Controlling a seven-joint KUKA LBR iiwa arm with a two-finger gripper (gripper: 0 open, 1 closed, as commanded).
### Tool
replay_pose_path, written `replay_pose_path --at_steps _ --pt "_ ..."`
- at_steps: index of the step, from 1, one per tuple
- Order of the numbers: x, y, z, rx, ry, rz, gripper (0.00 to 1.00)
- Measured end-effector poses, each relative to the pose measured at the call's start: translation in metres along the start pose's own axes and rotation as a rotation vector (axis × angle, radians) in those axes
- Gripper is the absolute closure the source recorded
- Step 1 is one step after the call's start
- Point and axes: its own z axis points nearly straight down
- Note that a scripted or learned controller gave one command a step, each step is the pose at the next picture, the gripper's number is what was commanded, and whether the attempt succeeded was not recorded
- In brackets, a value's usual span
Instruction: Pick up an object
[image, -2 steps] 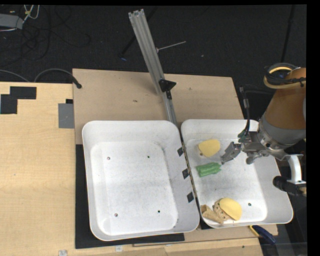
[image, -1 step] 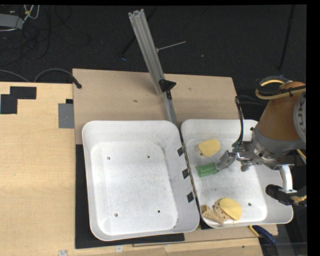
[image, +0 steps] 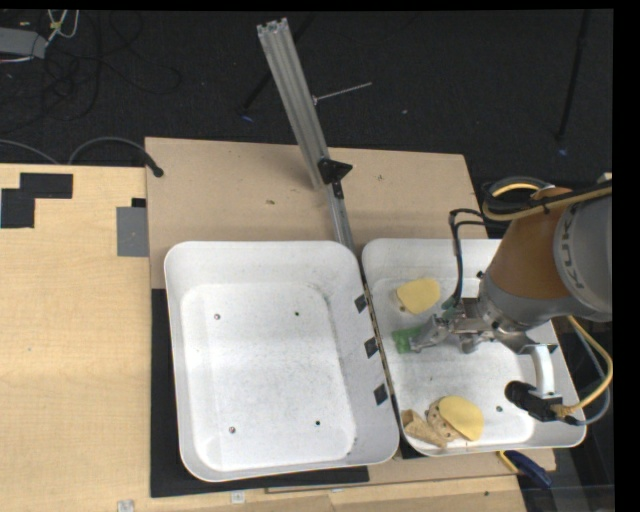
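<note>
Near rim, right bin: a yellow round piece (image: 462, 416) is seen resting against tan scraps (image: 422, 428), both close to the near wall of the right bin (image: 440, 385).
Pincer: the pincer (image: 432, 336) is held low over the middle of the right bin and pointed toward the wall shared with the other bin. How far it is open cannot be told, and nothing can be made out in its grasp.
Green piece: a small green piece (image: 403, 341) is seen on the bin floor just beside the tip of the pincer, near the shared wall. Whether the two are touching cannot be told.
Arm: the arm (image: 545, 265) is brought in from the right, with its orange band above the far right part of the right bin.
Pale yellow piece: a second yellow piece (image: 418, 294) is seen just beyond the green one, apart from it, in the far half of the same bin.
Left bin: the left bin (image: 260, 350) is set directly beside the right one, and three black clips (image: 371, 347) are spaced along the shared edge.
Desk: both bins are carried on a brown desk (image: 250, 190), and a lighter wooden panel (image: 60, 330) is joined at its left.
Farthest: a slanted metal rail (image: 300, 110) is seen rising from behind the bins over a dark floor.
</note>
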Motion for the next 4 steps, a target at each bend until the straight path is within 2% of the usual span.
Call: replay_pose_path --at_steps 1,2,3,4 --pt "-0.002 -0.001 -0.01 0.001 -0.001 0.007 1.0" --pt "-0.006 -0.011 -0.063 -0.006 -0.003 0.005 1.0" --pt "-0.007 -0.013 -0.106 -0.006 -0.003 -0.002 1.0" --pt "-0.012 -0.009 -0.168 -0.008 -0.004 -0.002 1.0"
